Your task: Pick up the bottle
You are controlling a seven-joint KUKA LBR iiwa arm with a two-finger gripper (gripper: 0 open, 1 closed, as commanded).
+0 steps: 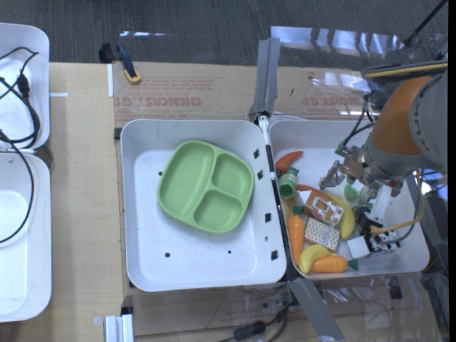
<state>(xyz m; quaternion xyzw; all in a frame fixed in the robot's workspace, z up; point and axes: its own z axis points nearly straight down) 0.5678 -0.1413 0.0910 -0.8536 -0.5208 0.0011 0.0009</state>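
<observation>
Upside-down red print on the cardboard [187, 85] along the tabletop's far edge cannot be made out for certain.

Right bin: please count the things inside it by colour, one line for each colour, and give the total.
Orange (carrot-like pieces): 4
Yellow (banana-like pieces): 2
Green (bottle): 1
Brown and white (cracker and box): 2
Total: 9
Anything under the claw is hidden.
</observation>
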